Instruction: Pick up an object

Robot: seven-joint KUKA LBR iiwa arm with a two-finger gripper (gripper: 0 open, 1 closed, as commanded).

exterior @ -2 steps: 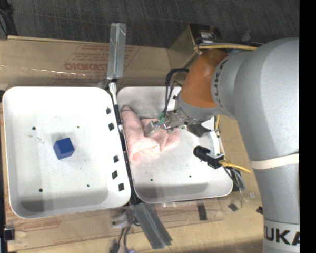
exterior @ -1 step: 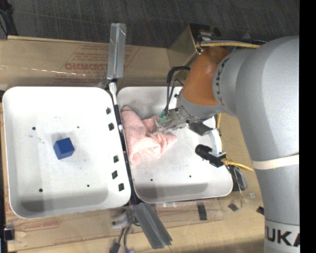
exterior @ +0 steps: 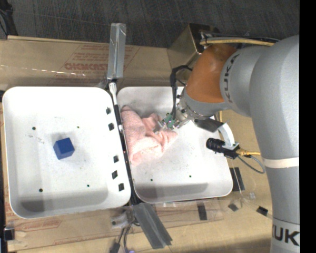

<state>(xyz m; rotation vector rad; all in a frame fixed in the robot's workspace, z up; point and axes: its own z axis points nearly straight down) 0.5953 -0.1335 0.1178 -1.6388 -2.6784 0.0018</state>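
Right now the arm reaches into the right bin (exterior: pixel 221 186), 1 of 2 shallow white bins on the desk, and its jaws (exterior: pixel 168 123) sit low over the pink cloth (exterior: pixel 142 134). The cloth lies crumpled in the upper left part of that bin, close against the wall shared with the left bin (exterior: pixel 21 194). Its long axis runs roughly from the bin's far left corner down toward the near side, with a fold pushing out to the right under the tool. The jaws meet the cloth at that right-hand fold, so most of the fabric lies to their left and slightly nearer the camera. Whether the jaws are apart or pinched on fabric cannot be told from this slant; the tip is small and half hidden by the wrist.

A blue cube (exterior: pixel 63 147) rests alone in the left bin, well apart from the arm.

Judging by the position, the cloth is the target, and the grasp turns on catching a raised fold rather than pressing flat fabric against the bin floor.
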